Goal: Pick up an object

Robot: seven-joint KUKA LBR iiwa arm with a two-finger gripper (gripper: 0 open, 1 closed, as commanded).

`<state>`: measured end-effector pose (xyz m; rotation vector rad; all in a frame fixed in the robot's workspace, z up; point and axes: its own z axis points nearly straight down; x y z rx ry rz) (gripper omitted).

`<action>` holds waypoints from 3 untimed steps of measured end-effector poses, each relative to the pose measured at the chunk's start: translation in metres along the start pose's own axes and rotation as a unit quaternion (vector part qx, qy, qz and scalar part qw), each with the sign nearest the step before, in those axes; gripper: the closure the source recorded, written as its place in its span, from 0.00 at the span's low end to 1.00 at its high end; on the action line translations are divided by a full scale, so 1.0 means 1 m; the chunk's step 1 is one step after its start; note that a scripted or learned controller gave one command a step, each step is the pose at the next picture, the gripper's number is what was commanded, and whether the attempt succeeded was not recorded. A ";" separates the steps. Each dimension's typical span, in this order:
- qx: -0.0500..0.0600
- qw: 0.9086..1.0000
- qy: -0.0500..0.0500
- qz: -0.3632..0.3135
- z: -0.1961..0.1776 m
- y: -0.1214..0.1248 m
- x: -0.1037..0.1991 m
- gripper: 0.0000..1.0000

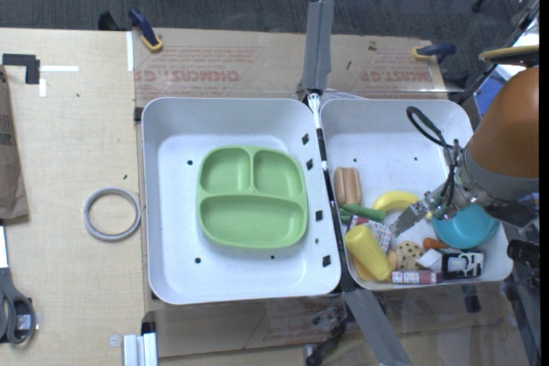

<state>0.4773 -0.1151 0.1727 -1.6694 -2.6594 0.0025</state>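
Hovering low by the right bin's [377,111] crowded front edge, the hand [410,215] (grip unclear) leaves its back open.

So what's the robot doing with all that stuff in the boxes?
The robot arm is reaching into the right bin, which holds a pile of small things: a banana, a yellow bottle, a cookie, a hot dog and a blue bowl. Its gripper is down among them near the banana, but nothing is clearly held yet. The left bin holds a green divided plate.
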 end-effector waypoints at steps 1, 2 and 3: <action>0.000 0.998 0.000 0.067 0.082 0.048 -0.051 0.00; 0.000 0.998 -0.001 0.065 0.073 0.048 -0.051 1.00; -0.001 1.000 -0.001 -0.016 -0.054 0.062 0.034 1.00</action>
